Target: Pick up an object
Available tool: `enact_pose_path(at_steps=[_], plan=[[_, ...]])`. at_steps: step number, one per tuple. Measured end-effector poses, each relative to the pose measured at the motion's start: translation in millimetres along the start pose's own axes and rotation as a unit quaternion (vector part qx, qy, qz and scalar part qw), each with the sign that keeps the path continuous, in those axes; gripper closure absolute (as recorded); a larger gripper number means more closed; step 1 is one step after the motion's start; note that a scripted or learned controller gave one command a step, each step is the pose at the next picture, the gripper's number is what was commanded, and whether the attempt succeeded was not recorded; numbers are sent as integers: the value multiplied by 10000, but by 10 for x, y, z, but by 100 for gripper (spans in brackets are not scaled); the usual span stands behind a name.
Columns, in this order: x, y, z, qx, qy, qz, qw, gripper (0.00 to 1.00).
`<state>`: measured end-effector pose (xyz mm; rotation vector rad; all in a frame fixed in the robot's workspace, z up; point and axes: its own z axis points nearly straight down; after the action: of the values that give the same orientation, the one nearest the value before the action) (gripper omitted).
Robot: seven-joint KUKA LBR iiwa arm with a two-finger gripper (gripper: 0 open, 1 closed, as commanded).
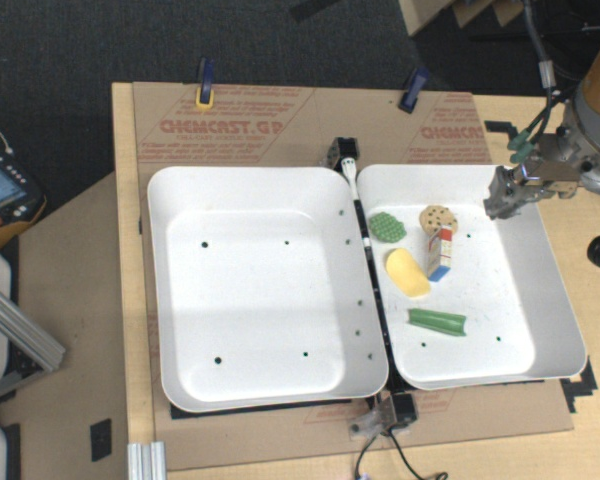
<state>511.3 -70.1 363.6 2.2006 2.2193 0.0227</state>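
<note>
Seemingly apart: gripper (501, 200), cookie (436, 217)

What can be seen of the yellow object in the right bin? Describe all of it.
The yellow object is a smooth, rounded, oblong lump, plain yellow, plastic-looking, perhaps toy food. It lies flat on the floor of the right bin, tilted diagonally, near the bin's left side. The green round piece lies just above it, the small carton close to its right; contact cannot be told.

"CHEMCAST GP" printed in red, twice, on brown board (280, 118)
</note>
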Motion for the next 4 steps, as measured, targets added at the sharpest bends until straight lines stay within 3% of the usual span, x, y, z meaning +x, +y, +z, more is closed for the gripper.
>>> enact_pose_path(at_steps=[1, 2, 3, 4], plan=[[534, -150, 846, 146, 17, 19, 9999, 100], [903, 214, 743, 87, 5, 23, 10000, 100], [1350, -39, 857, 131, 12, 23, 9999, 100], [1916, -155, -142, 52, 29, -1, 10000, 100]])
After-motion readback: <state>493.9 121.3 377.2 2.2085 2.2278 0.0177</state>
